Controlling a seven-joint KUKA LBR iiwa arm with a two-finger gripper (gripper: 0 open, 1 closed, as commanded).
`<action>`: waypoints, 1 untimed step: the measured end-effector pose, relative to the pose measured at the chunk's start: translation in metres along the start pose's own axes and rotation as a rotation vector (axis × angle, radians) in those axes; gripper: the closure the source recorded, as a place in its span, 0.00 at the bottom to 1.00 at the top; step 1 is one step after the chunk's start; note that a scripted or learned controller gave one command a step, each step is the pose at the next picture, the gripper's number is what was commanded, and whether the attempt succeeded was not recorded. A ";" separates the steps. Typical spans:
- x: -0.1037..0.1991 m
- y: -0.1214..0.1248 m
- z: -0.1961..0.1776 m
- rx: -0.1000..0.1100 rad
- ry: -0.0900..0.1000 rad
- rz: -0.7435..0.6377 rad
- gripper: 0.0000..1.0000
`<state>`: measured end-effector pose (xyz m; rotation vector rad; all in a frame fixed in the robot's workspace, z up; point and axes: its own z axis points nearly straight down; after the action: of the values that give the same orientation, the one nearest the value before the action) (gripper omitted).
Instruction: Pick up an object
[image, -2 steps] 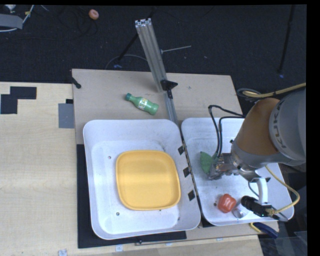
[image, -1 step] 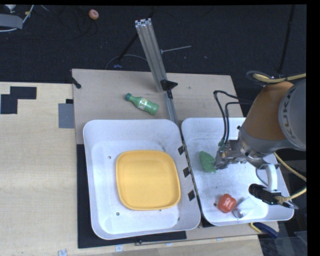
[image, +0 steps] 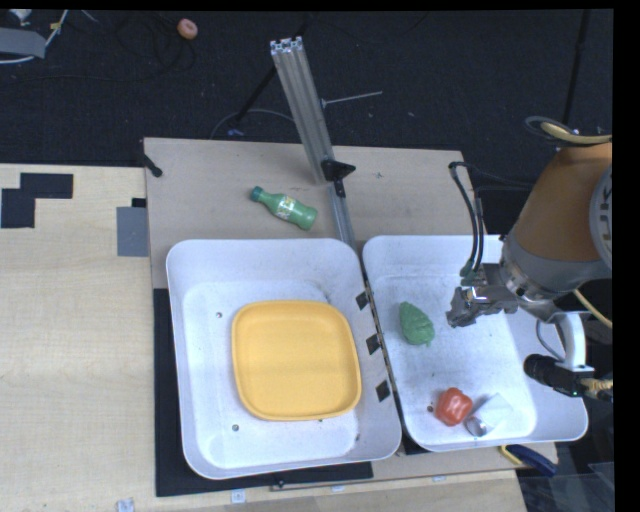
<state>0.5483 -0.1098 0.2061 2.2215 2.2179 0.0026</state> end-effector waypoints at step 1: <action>-0.001 0.001 -0.044 0.000 0.000 -0.001 1.00</action>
<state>0.5489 -0.1104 0.2504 2.2204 2.2188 0.0030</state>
